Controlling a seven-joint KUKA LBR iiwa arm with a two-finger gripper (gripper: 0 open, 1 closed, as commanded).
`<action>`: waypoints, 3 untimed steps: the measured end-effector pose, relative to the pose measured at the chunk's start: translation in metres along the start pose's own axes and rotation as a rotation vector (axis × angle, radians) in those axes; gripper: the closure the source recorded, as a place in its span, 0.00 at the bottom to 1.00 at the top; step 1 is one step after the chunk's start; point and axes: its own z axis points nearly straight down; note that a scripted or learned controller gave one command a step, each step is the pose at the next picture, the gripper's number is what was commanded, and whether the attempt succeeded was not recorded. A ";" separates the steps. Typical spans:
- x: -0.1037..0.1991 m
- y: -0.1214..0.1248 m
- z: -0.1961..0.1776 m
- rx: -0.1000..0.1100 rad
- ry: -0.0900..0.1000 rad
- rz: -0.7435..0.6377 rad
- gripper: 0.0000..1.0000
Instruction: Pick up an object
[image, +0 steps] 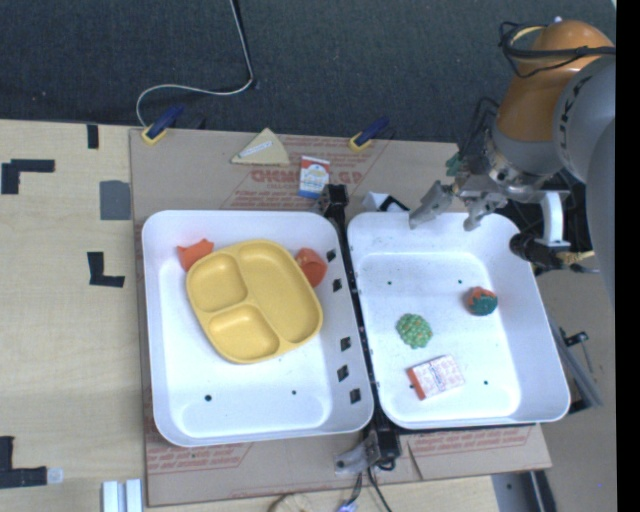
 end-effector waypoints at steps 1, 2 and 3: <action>-0.067 -0.033 0.082 0.003 -0.001 0.002 0.00; -0.076 -0.056 0.125 -0.005 -0.001 0.000 0.00; -0.085 0.007 0.125 0.000 0.001 0.000 0.00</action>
